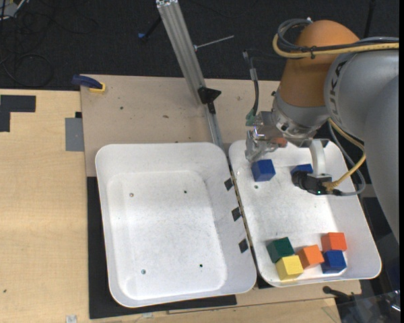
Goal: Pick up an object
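Jaws stand slightly apart as far as the view shows, the gripper (260, 147) poised just above a blue cube (263, 170) at the far left of the right bin (363, 247), nothing clamped between them; at that bin's near end cluster a green cube (279, 248), yellow cube (289, 266), orange cube (311, 255), red cube (334, 241) and second blue cube (334, 261); the left bin (114, 180) lies beside it.

The shallow white left bin (165, 221) offers a wide bare floor, open from above. In the shallow white right bin (293, 214), a small blue cube (263, 170) sits at the far end, directly under the grey arm's two-finger gripper (259, 143). Five coloured cubes (308, 254) crowd the near corner. Bare floor lies between them. A slanted aluminium rail (188, 62) crosses behind both bins.
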You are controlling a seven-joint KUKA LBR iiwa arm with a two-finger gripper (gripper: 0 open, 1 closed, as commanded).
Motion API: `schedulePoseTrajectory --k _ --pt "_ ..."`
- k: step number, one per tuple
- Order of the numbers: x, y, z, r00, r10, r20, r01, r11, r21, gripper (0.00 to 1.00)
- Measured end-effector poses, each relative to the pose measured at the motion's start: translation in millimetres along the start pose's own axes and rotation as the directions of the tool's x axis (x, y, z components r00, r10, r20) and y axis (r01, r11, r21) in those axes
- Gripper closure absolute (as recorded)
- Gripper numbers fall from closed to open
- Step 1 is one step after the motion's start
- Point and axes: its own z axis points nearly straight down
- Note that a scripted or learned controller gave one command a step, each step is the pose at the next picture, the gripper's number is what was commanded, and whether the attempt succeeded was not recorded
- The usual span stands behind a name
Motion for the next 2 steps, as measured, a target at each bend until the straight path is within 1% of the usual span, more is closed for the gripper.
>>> schedulePoseTrajectory --k 1,2 --pt "52.9 4.8 -13.5 1.000 -0.001 0.000 0.001 1.000 0.000 1.00" --pt "95.7 4.8 -9.8 1.000 0.001 0.001 -0.001 1.000 0.001 1.00"
